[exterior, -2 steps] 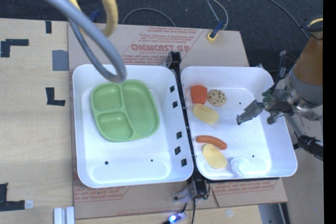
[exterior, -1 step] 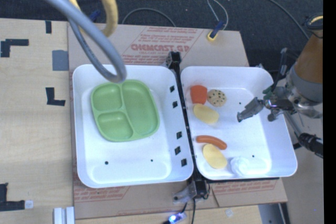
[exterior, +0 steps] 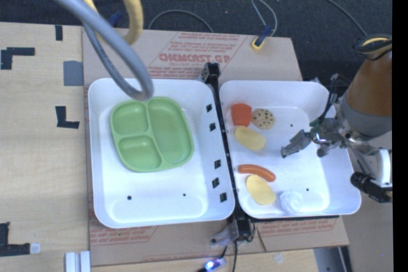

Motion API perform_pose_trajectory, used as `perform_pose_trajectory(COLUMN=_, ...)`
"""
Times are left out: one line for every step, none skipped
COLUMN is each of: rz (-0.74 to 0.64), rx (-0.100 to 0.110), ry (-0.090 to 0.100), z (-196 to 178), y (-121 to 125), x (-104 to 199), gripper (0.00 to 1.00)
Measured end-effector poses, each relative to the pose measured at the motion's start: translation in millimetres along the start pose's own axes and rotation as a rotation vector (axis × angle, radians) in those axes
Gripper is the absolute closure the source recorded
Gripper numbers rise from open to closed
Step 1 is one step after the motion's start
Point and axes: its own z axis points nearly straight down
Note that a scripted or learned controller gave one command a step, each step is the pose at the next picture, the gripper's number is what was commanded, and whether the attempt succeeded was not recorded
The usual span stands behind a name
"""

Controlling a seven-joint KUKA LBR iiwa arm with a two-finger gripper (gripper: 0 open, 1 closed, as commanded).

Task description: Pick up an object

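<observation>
In the right shallow white plastic bin (exterior: 319, 99), six small items are lying well clear of any grasp. An orange-red block-shaped piece (exterior: 241, 114) is sitting toward the bin's 11 o'clock corner, with a round speckled cookie (exterior: 262, 118) just beside it at its 3 o'clock. A pale yellow oval piece (exterior: 250, 138) is lying directly at the block's 6 o'clock, touching or nearly touching it. Farther toward 6 o'clock, an orange-red sausage-shaped piece (exterior: 256, 171) is lying slantwise, and a second yellow oval piece (exterior: 260, 190) is resting just under it. A white lumpy object (exterior: 292, 201) is sitting near the bin's 6 o'clock rim, beside that second oval.

The end effector (exterior: 297, 144) is hovering over the bare middle of this bin, at 3 o'clock from the first yellow oval and apart from it, pointing toward 9 o'clock. Nothing is lying between its dark fingers; whether they are spread or closed I cannot tell. The grey arm with its orange band (exterior: 370, 89) is reaching in from 3 o'clock.

The left shallow white bin (exterior: 153, 210) is holding a green three-compartment tray (exterior: 152, 133) toward its 12 o'clock half. Both bins are resting on a brown cardboard sheet (exterior: 191, 54) on the desk.
</observation>
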Motion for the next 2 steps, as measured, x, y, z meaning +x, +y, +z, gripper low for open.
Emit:
perform_pose_trajectory(rz=0.000, rx=0.003, ry=0.001, z=53, y=-6, x=-8, gripper=0.00)
perform_pose_trajectory(rz=0.003, rx=-0.009, ry=-0.001, z=102, y=-4, x=-9, gripper=0.00)
